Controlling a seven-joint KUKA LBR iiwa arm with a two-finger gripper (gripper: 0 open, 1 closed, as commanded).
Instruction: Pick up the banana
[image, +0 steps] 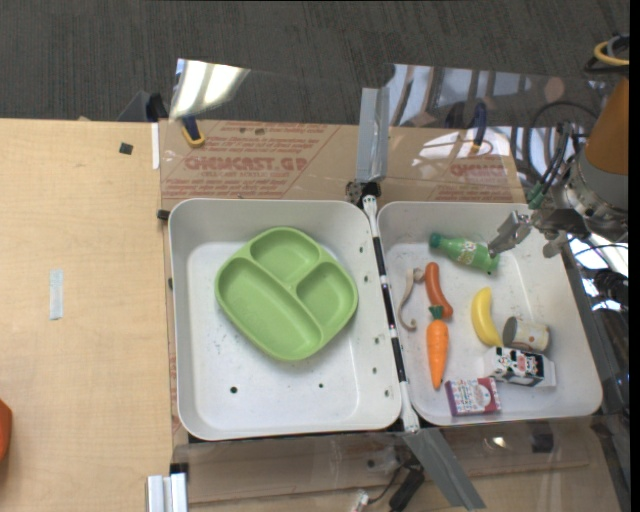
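one banana (484, 316) in the right bin (575, 395), beside one carrot (438, 351), one green bottle (464, 251), two small cartons, one green plate (287, 292) in the left bin (195, 390), gripper (527, 233) fingers spread, empty, wooden bench (80, 300)

Yellow banana (484, 316); orange carrot (437, 348); green divided plate (287, 292); white bins (190, 330).

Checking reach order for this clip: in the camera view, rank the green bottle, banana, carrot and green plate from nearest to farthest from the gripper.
From the gripper:
1. Green bottle, right bin's far end.
2. Banana, right bin's middle.
3. Carrot, left of the banana.
4. Green plate, left bin.
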